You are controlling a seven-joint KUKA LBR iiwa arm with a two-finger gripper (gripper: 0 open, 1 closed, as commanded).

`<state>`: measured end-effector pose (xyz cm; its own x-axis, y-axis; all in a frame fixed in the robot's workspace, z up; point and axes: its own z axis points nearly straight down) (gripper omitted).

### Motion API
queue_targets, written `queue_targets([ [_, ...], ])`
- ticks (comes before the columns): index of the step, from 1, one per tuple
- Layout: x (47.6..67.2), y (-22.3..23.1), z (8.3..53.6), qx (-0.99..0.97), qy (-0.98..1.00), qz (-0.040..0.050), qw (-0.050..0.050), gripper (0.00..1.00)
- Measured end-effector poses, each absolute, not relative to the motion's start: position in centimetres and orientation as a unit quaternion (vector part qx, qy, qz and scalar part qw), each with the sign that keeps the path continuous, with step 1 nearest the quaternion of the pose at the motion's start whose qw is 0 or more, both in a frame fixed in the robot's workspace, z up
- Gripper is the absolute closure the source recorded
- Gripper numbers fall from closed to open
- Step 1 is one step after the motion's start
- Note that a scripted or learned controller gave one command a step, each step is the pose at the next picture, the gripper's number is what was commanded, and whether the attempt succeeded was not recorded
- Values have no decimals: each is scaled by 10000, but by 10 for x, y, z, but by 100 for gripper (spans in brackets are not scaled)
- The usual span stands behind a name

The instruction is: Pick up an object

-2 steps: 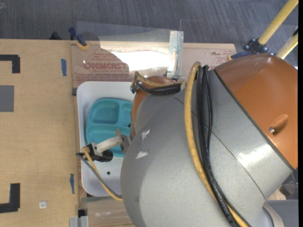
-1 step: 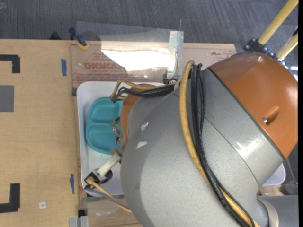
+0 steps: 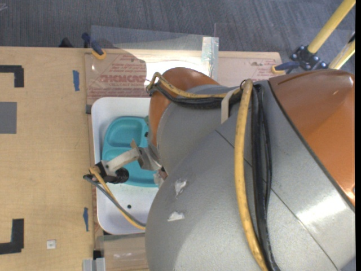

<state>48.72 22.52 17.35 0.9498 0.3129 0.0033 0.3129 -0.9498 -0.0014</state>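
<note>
The grey and orange arm (image 3: 254, 179) is the largest thing in sight, reaching in from the right of the white bin (image 3: 101, 109) and covering that bin's whole right side. Its wrist end hangs low over the middle of the bin, and a yellow cable (image 3: 243, 168) runs along its body. The pale wooden worktop (image 3: 45, 151) spreads out to the left of the bin, and grey carpet floor (image 3: 169, 10) lies beyond the bin's far end. A brown board with red lettering (image 3: 121, 75) lies flat just past that far end, touching the bin's rim. Inside the bin, a turquoise dish (image 3: 121, 140) with rounded corners and a raised divider rests on the bottom, nearer the far end than the near one. Its right part is hidden under the wrist. The jaws are buried beneath the arm above this dish, so I cannot tell whether they are open or closed, or whether they have hold of anything. Left of the bin, short strips of blue tape (image 3: 75, 79) and black corner marks (image 3: 16, 75) lie on the worktop.
</note>
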Motion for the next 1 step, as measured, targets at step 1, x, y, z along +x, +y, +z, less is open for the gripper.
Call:
queue_targets([
  [1,480,225,213,-9943,-1070,-13,6,100],
])
